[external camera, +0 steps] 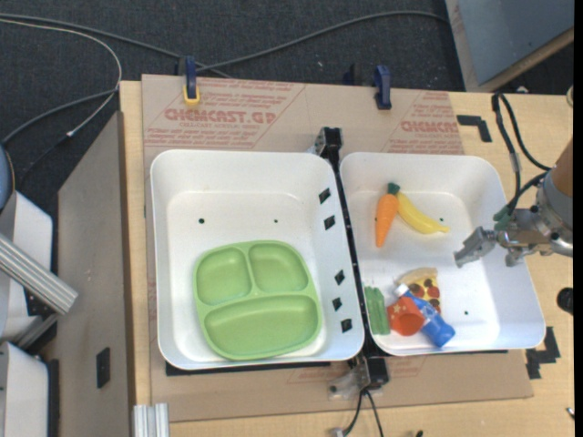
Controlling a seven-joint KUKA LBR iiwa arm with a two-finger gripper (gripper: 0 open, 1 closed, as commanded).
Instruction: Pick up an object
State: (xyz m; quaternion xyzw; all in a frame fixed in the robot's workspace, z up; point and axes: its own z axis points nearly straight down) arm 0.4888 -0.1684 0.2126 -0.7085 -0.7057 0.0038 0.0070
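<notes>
Within the right bin (492,176), we find every candidate for the pick. We count one carrot (385,215) and one banana (422,217) lying side by side and touching near the bin's far half. Nearer the front wall sits a loose cluster: one green block (376,308) along the left wall, one red cup (405,320), one blue cylinder (434,326) and one flat yellowish piece with dark spots (422,285), all touching or overlapping.

We judge the task as not yet begun in any visible result: nothing is lifted, and all six items rest on the bin floor. The gripper (477,244) hangs over the right part of this bin, between the banana and the cluster but apart from both. We cannot tell from this angle whether it is spread or closed; no object sits in it. What remains is the whole pick: descend on one item, close and lift.

Further out, we count two bins. The left bin (173,244) holds one green divided tray (258,297) with three compartments. Two clamps (190,80) hold the board at the far edge.
</notes>
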